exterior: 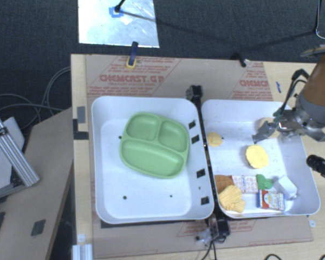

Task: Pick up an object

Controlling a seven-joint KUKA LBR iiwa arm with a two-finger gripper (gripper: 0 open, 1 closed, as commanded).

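My gripper (266, 130) hangs over the upper right part of the right bin (233, 115), open, with nothing between its fingers. Just below and left of it a round yellow disc (257, 156) lies on the bin floor. A small yellow lump (214, 140) sits near the bin's left wall. Along the front of the bin lie a brown piece (222, 181), a yellow crinkled piece (231, 198), a white packet with red print (245, 184), a green item (265, 181), a small carton (271, 200) and a white block (286, 187).
The left bin (111, 188) holds a green divided plate (154, 145). A black divider with clips (201, 145) runs between the bins. The arm's orange band (320, 85) and a black part (320, 166) overhang the right bin's right side.
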